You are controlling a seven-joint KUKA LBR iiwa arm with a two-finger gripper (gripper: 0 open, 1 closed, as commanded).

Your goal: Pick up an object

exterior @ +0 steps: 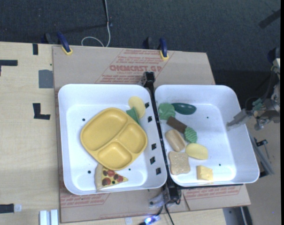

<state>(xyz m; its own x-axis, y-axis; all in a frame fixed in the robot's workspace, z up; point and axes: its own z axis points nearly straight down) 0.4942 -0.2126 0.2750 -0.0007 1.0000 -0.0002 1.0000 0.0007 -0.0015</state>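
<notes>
Biggest thing first: the bench (19,139) is light wood with black marks, and a sheet of brown cardboard (127,67) with red print is clipped on top of it, carrying the two white bins side by side and touching along the middle. The left bin (69,125) holds a big yellow divided plate (113,137) sitting at an angle, taking up most of the floor. Tucked under its lower corner is a pizza slice (108,177), and up by the divider wall there's a pale yellow banana-ish piece (137,106) lying over a green bit (133,115). The right bin (226,139) has all its stuff crowded along its left side: a dark green oval (184,108) at the top, a light green leafy piece (166,110) just beside it, a brown stick (176,124), a tan bread roll (175,140), a small ridged green piece (191,135), a yellow lemon-like lump (196,151), a beige toast square (179,163) and a little yellow cheese block (204,173) nearest the front wall. As for the arm, just its end pokes in from the right, the gripper (261,114) hanging over the right bin's outer rim, well apart from all the toys, carrying nothing as far as I can see. It's too blurry and cut off to make out the jaws, so can't tell if they're apart or together.
</notes>
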